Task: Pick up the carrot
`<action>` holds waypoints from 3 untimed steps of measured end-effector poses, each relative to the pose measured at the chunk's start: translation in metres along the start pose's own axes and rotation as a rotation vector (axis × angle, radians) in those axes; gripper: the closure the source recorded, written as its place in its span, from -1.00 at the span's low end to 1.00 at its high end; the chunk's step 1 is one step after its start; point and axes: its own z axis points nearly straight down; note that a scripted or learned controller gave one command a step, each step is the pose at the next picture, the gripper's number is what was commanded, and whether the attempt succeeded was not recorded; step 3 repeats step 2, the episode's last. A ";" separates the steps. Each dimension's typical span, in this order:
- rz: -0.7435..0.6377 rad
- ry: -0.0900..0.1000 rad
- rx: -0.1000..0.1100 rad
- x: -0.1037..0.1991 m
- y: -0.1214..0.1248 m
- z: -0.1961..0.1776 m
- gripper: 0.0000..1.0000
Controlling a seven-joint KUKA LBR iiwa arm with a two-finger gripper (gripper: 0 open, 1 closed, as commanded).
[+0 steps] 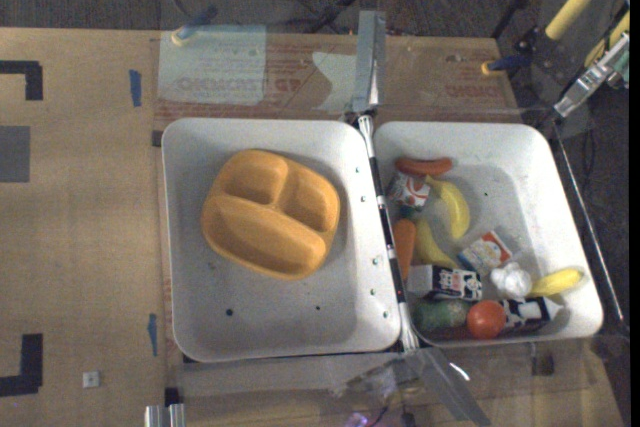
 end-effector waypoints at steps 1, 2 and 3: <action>0.605 0.006 0.008 -0.009 0.015 0.067 1.00; 0.498 0.006 0.008 0.013 0.033 0.113 1.00; 0.498 0.006 0.008 0.013 0.033 0.113 1.00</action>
